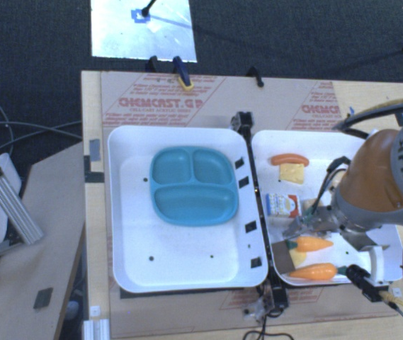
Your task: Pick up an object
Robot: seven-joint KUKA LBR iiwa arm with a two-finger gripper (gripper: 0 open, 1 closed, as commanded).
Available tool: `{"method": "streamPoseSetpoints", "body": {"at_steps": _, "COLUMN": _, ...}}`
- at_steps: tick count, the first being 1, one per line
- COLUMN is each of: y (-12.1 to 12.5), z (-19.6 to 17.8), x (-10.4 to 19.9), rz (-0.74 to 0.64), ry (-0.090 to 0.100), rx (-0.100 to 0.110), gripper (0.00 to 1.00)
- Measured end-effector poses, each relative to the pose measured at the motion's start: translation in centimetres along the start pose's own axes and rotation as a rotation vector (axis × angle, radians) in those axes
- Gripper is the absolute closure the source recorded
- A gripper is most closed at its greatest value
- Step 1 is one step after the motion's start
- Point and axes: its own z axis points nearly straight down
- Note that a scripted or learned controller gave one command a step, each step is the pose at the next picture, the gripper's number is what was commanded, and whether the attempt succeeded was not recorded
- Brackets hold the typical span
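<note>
- The likeliest target was the upper carrot [313, 244], lying on its side in the right bin [268, 147], near that bin's front edge and just beside the gripper [304, 223].
- The gripper hung low over the bin's middle, at the carrot's leafy end; whether it was spread or closed, and whether it had hold of anything, could not be told from this slanted view.
- To do the step well, I judged the gripper should settle across the carrot's narrow width rather than along its length, centred on the thick part so the taper would not squirt out on closing.
- The descent called for care, since a second carrot [314, 272] lay just in front and a small white carton [282, 205] sat just behind; crowding either could nudge the target away.
- A straight lift would be the safest way out, given the bin wall close by.
- The right bin also held a toy hot dog [289, 159] and a yellow cheese-like block [292, 174] touching it, both toward the far side, and a pale yellow piece [297, 258] between the two carrots.
- The left bin [127, 261] held a blue divided plate [193, 186], its three compartments bare, set toward the bin's far half.
- The arm [375, 183], grey with an orange band, covered much of the right bin's right side.
</note>
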Motion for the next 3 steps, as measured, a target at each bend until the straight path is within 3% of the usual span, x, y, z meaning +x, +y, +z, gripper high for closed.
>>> {"method": "streamPoseSetpoints", "body": {"at_steps": 1, "y": 6.6, "z": 0.9, "x": 1.9, "rz": 0.0, "ry": -0.003, "rx": -0.006, "gripper": 0.0}}
{"method": "streamPoseSetpoints", "body": {"at_steps": 2, "y": 6.4, "z": -0.1, "x": 1.7, "rz": 0.004, "ry": -0.003, "rx": -0.003, "gripper": 1.0}}
{"method": "streamPoseSetpoints", "body": {"at_steps": 3, "y": 4.0, "z": -9.5, "x": 7.5, "rz": -0.002, "ry": 0.0, "rx": -0.009, "gripper": 1.0}}
